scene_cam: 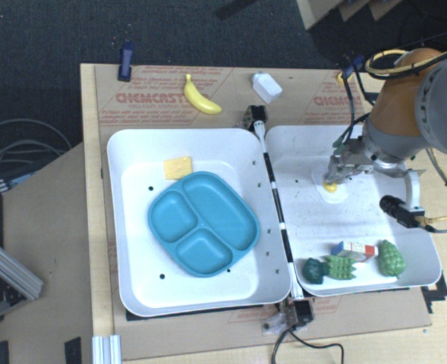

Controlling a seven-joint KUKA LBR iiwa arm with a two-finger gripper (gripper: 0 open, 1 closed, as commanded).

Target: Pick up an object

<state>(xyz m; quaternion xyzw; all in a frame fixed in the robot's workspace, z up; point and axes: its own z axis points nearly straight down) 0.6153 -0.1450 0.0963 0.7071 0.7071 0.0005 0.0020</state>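
Now my pincer (332, 179) down in the right bin (299, 154), its grip state unclear from above, tip right over a small yellow object (331, 190), green toys (335, 268) near the front wall.

The bench (102, 203) is brown board. Two white bins (132, 279) sit on it — a banana (201, 98) and a white block (267, 87) too.

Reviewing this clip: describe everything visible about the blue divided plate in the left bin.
The blue divided plate is a light-blue tray with rounded corners, plastic by its look, split into three compartments: two side by side and one larger. All three hold nothing. It lies flat and right side up, turned at an angle, on the floor of the left bin, near the middle. A yellow sponge-like block sits just beyond its far edge; contact is unclear.
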